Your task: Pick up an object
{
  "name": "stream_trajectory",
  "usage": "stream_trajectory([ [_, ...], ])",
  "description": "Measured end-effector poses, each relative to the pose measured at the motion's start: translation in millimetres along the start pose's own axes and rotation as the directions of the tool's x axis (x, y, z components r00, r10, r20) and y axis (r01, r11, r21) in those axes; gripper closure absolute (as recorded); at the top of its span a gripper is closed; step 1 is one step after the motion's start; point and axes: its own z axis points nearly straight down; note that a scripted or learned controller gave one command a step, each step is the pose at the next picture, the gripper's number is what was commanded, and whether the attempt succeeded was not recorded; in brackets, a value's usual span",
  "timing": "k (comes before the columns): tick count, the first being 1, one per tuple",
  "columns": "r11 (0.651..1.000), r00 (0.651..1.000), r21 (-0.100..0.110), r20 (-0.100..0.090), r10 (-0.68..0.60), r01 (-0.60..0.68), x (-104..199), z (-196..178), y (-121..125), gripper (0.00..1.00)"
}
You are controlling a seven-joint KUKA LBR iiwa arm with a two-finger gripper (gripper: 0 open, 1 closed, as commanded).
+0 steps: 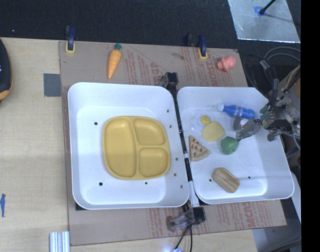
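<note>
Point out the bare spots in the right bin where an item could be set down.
Right bin: bare floor along the near edge beside the bread roll, and the far-left corner. Crowded in the middle: pizza slice, yellow piece, green piece, blue bottle, gripper.

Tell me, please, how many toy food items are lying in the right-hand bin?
5: a yellow lemon-like piece near the middle, a small yellow piece above it, a pizza slice at the left, a green piece by the gripper, a bread roll in front. The arm may hide more.
</note>
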Motion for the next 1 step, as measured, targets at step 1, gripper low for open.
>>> stream_trajectory([
  [1,1.000,1.000,0.003,0.002,-0.005,0.005,-9.1,78.5,59.4,0.00],
])
